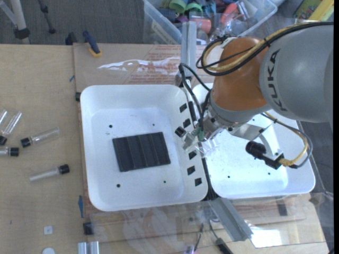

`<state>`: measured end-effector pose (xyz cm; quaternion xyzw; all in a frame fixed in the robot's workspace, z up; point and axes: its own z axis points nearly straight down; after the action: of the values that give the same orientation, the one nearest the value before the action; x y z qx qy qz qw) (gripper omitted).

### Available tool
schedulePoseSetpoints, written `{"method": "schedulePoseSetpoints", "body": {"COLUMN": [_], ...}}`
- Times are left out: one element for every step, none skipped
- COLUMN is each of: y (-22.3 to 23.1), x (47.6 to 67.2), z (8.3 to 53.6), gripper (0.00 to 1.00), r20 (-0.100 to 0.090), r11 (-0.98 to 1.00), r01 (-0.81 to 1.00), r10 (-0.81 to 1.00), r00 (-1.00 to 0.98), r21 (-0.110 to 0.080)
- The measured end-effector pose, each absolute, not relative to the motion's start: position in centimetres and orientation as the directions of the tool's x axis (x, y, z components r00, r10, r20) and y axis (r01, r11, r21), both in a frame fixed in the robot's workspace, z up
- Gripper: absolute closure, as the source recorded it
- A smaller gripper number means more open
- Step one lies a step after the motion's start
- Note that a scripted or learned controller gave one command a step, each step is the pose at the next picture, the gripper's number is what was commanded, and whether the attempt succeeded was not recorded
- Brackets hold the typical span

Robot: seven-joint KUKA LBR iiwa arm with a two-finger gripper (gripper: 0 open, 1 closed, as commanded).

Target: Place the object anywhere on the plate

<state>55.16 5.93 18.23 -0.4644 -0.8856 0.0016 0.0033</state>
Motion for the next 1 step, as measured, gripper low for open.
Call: {"method": "schedulePoseSetpoints", "body": {"y": [11.50], "x": [59.91], "z": [20.52], "gripper": [1.00], "r20": [-0.001], "r11": [0.849], "r01": [0.528], "r10": [0.528], "r00": [-0.849], "r21": [0.002]}}
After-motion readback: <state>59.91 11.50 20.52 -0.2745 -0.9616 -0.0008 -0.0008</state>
